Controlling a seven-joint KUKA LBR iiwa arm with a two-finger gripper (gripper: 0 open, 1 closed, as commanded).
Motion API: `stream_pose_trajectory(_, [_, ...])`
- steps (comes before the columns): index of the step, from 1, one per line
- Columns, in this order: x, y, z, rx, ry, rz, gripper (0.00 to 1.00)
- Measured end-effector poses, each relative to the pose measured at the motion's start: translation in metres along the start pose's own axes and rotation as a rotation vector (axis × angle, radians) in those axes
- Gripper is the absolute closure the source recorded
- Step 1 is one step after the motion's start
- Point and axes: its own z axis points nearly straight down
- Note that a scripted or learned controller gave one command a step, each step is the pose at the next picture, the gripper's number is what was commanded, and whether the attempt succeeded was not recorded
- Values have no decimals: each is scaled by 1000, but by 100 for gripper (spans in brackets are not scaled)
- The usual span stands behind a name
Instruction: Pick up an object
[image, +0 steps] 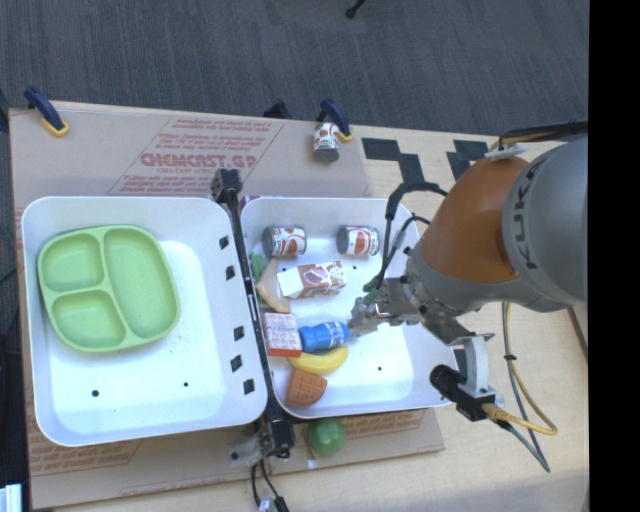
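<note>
Blue plastic bottle (324, 336), just above the banana (322, 361), looks light, stiff and slippery; grasp across its middle. Beside it, the gripper (362, 315): jaw state indiscernible.

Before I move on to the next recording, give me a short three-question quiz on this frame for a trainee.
1. True or false: the green divided plate lies in the same bin as the two cans.
2. Which thing lies nearest the gripper? A) the blue bottle B) the green ball C) the left can
3. Fill in: the green ball sits on the ____, outside the right bin.

Key:
1. False. The plate is in the left bin; both cans, left and right, are in the right bin.
2. A.
3. Cardboard, by the bin's near edge.
</note>
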Motion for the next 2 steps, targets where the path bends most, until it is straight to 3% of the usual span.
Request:
stream_pose_trajectory(1, [-46,46,-92,-4,-2,-1,100])
stream_pose_trajectory(2, [-92,27,-8,2,0,0,100])
